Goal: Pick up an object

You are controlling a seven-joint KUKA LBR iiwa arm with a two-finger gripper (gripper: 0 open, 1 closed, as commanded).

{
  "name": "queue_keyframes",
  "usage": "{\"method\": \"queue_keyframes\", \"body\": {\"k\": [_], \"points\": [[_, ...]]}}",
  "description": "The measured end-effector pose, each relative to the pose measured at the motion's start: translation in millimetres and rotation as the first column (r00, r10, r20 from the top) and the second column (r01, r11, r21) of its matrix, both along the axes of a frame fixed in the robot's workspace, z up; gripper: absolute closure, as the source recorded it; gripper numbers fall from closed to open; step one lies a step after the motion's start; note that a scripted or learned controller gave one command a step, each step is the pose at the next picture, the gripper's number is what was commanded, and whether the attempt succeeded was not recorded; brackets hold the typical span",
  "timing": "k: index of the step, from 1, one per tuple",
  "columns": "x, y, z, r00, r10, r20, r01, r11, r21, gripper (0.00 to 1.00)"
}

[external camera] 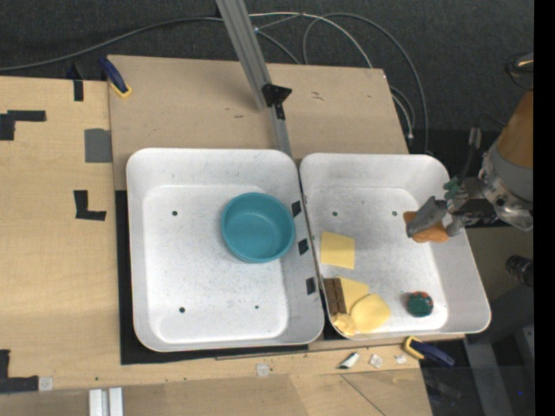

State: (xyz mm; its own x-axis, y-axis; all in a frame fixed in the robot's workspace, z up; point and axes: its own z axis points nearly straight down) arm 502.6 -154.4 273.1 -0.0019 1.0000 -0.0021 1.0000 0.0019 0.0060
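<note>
Gripper point(429, 222) hangs at the right edge of the right bin point(373, 170), about mid-height in the frame, its dark fingers reaching leftward off the grey wrist at the right border. Something orange shows right under the fingertips, low against the bin's right wall. Whether that is a small object pinched between the fingers or a part of the tool itself, I cannot tell from up here, so how far the fingers stand apart is anyone's guess.

Now the candidates. Small green ball point(420, 303) sits in the lower right corner of that bin, almost straight down the frame from the gripper and the nearest loose thing to it. Further left, a yellow square block point(338, 250) lies flat near the bin's left wall. Below that, a softer yellow lump point(362, 310) sits beside a brown bar point(335, 295), whose long axis runs up and down the frame. They are crowded together, a trickier grab in my judgement.

Over in the left bin point(156, 232), a blue bowl point(257, 226) sits upright, well apart from the gripper.

Most of the arm is cut off by the frame's right side.
</note>
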Motion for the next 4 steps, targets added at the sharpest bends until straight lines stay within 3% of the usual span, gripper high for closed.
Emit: {"method": "queue_keyframes", "body": {"k": [1,4], "points": [[0,0,3,1.000,-0.001,-0.006,0.001,1.000,0.002,1.00],[17,155,-27,1.000,0.004,-0.010,-0.004,1.000,0.003,1.00]]}}
